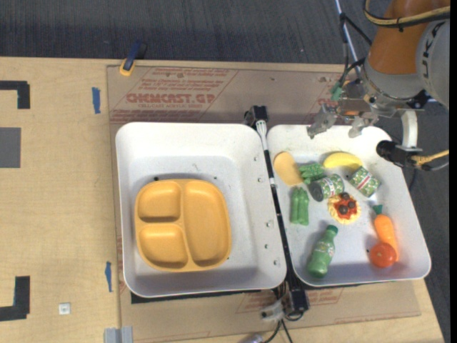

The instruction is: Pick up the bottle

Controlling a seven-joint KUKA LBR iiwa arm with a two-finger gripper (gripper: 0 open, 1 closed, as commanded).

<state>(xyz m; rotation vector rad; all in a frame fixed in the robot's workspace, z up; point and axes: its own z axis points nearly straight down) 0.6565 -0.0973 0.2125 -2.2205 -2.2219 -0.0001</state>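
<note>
1 bottle [322, 250] in right bin [414, 220], fingers [319, 123] apart

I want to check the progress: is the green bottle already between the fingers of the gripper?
No, the green bottle lies in the right bin near its front edge, while the gripper hangs open above the bin's far edge.

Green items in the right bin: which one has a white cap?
The bottle, lying near the bin's front edge. It alone has a white cap; the other green pieces sit further back, uncapped.
</note>
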